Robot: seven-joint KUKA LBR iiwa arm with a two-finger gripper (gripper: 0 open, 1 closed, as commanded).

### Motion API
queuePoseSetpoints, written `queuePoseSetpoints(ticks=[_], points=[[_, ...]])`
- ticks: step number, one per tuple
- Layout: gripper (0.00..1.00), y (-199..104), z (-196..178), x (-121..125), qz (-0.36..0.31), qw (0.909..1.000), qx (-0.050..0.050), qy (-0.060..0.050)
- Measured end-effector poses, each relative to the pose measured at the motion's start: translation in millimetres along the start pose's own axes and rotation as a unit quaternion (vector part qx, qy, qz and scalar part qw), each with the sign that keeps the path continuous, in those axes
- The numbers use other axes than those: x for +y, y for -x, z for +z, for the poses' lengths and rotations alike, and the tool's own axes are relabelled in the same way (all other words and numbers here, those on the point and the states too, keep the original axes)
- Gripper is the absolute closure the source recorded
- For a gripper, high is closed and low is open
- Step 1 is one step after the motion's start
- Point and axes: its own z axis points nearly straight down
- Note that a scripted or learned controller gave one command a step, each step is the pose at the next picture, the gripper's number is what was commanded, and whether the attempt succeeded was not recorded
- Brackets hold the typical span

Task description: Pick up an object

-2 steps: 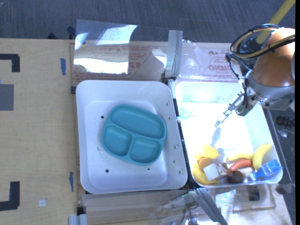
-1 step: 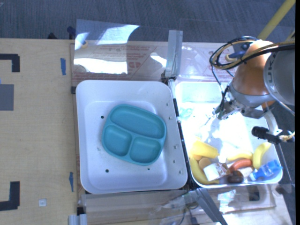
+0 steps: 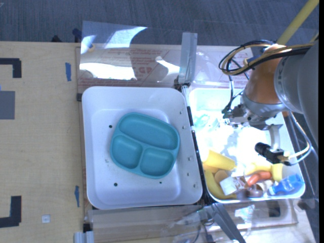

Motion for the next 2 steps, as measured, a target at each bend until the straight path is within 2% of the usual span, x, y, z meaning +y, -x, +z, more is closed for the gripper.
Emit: queuePoseSetpoints(ticks=[1,2], points=[[0.00,15.5,-1.2,-73.2,-0.129,0.9916,-0.001,0.000],[0.00,77.1,-65.9,-125.8,-0.221,0.9752,-0.004,0.002]])
